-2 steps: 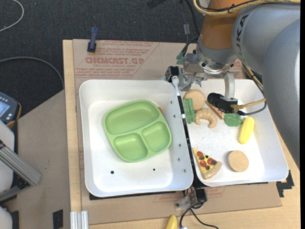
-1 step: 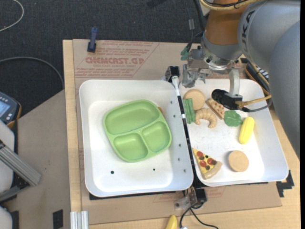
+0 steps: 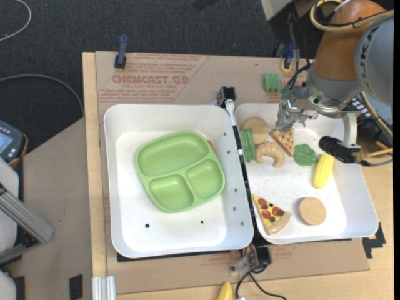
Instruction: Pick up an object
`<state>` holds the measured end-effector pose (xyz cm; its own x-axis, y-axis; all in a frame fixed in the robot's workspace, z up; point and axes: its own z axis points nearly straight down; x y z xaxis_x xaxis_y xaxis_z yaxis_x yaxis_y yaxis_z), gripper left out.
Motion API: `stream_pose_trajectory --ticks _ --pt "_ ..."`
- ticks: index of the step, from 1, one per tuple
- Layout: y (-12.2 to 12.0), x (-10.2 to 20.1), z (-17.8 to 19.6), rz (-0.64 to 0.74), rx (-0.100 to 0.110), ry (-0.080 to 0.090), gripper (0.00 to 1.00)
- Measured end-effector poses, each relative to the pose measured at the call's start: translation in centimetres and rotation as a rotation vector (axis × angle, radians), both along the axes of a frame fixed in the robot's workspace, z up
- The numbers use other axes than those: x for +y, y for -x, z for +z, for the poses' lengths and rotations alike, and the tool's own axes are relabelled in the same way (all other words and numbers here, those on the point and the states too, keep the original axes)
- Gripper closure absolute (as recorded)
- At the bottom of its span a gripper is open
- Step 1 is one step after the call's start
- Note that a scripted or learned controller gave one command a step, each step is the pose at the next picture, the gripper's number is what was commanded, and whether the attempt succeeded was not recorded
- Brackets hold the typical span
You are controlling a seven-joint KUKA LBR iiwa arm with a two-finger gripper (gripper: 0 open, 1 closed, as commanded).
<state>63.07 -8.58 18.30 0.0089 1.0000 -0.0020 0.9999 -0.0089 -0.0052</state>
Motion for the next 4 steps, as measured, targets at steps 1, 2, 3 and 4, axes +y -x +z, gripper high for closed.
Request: stream_pose_trajectory --ticks 1,2,3,4 --pt "-3.2 6.9 0.2 0.013 -0.010 -0.002 1.00" --pt "-1.7 -1.6 -1.4 0.006 -0.003 -0.002 1.00" --pt "-3.6 10.2 0.3 0.015 -0.010 -0.003 1.00" --pt "-3.6 15.6 0.4 0.013 -0.008 -0.003 1.00"
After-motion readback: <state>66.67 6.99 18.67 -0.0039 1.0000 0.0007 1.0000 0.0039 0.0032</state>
